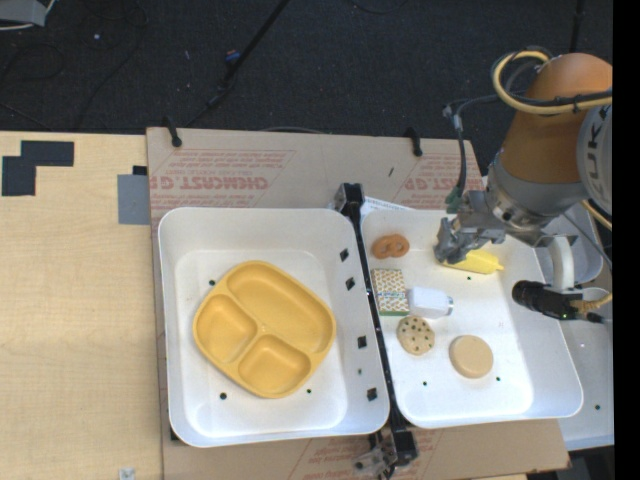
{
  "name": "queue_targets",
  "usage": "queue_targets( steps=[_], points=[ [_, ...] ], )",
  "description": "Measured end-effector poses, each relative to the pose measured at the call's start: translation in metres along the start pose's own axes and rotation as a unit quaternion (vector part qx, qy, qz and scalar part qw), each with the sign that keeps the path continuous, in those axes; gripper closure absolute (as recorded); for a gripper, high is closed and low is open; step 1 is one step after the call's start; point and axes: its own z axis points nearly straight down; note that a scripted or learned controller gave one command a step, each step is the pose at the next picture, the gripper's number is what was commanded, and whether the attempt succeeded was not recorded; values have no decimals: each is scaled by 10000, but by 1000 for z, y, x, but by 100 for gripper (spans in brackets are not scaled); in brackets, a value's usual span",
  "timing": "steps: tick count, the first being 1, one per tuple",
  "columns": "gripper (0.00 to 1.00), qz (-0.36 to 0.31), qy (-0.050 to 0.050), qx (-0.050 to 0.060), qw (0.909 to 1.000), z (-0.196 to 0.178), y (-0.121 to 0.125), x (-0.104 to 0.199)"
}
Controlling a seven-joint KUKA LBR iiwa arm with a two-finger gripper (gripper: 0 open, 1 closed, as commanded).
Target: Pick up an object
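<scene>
Over the far part of the right bin [560, 388] our gripper [458, 243] hangs low, right above the yellow object [482, 262], which lies just beside it on the bin floor and looks like the chosen target; we cannot tell how the gripper is set, since the wrist hides it. Nearer than the yellow object, and well apart from it, lie the pretzel [389, 247], the patterned packet [390, 291], the white block [431, 301], the cookie [415, 335] and the tan disc [471, 356], loosely scattered so that each can be reached alone. Beyond them, the left bin [180, 268] bears the yellow divided tray [264, 326], probably waiting as a drop place.
</scene>
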Motion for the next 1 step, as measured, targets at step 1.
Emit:
queue_targets(
  steps=[1],
  points=[
    [100, 0, -2, 4, 10000, 13, -4, 56]
  ],
)
